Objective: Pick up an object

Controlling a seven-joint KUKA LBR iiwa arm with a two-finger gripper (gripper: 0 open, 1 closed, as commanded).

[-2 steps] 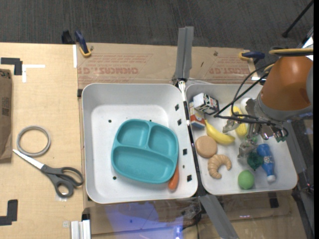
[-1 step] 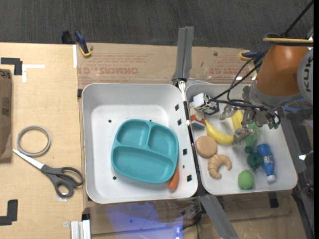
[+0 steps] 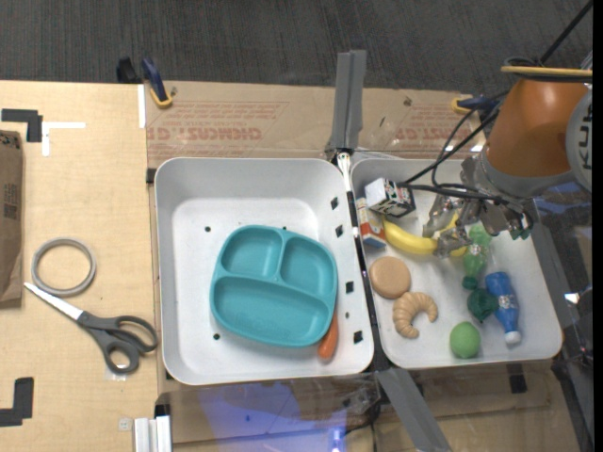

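Your gripper (image 3: pixel 452 226) hangs low in the right bin (image 3: pixel 542 347), right at the banana (image 3: pixel 411 240) tip, prob. lining up a grab there. Fingers: can't tell if spread or closed, too cluttered. Banana lies flat, no lift yet. Below banana: bun (image 3: pixel 389 276), croissant (image 3: pixel 415 312). Left of banana, other bin holds the tray (image 3: pixel 273 287), w/ carrot (image 3: pixel 328 342) at its edge.
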